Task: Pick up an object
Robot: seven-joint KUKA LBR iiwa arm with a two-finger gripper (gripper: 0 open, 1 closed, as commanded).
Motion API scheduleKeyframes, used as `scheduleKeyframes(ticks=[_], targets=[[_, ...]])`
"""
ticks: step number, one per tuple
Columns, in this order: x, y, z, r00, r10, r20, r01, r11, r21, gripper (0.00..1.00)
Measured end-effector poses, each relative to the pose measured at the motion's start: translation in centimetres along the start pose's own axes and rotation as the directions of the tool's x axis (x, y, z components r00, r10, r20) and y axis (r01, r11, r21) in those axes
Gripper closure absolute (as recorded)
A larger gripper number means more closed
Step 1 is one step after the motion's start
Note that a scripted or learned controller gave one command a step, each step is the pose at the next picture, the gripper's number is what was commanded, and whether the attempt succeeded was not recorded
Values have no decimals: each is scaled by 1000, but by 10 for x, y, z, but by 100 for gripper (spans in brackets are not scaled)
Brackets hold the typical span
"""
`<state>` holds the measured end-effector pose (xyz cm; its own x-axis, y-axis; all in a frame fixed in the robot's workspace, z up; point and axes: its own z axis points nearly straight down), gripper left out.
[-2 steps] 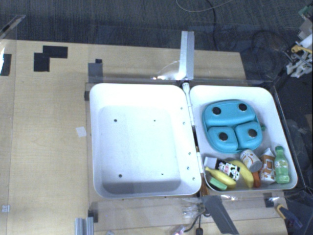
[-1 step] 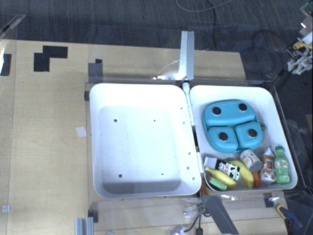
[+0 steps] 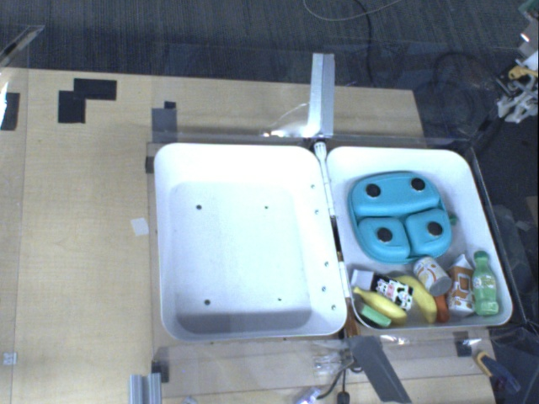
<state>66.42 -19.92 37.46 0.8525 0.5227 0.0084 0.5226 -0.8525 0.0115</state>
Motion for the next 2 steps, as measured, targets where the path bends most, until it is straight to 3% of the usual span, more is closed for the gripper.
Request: scheduleKeyframes(ticks=[2], targets=[[5,-2,-23,1000,-18,-4,18,1000,-7,100]])
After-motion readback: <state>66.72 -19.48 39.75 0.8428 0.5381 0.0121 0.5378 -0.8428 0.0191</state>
